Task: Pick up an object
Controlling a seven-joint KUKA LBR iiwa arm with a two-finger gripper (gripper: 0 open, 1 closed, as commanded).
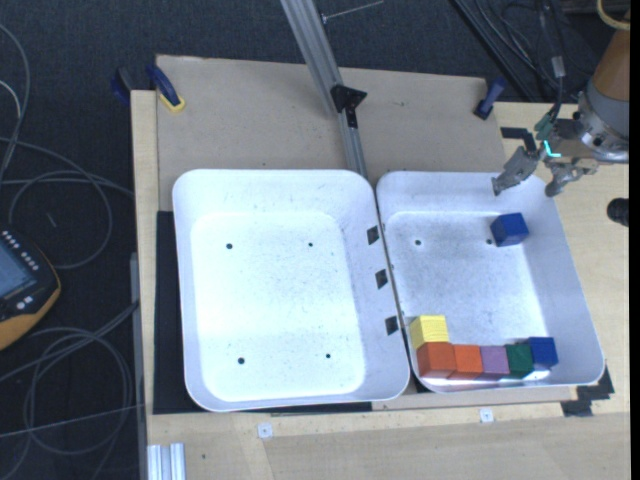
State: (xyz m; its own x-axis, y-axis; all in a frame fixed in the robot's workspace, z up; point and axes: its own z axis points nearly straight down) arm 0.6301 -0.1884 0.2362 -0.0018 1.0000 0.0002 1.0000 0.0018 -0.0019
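Overhead, the gripper (532,175) is hovering with its fingers (510,173) spread and holding nothing above the far rim of the right bin (570,278), just beyond a lone blue cube (509,229) lying apart on the bin floor. Yellow, orange, purple, green and blue cubes are lining the near wall, while the left bin (185,268) is sitting beside it on the tabletop (250,118).
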